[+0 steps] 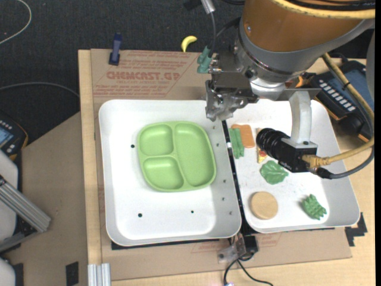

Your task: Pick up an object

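Green strip (237, 142) below hand (217, 114)

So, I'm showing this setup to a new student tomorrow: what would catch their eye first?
Probably the big grey and orange arm looming over the top right, its gripper hanging above the seam between the two bins. Next, the pale green divided plate lying in the middle of the left bin. The right bin holds small items, including a round tan disc and green leafy pieces.

Green divided plate (177, 156) in left bin (116, 177); arm's jaws above the bins' shared rim.
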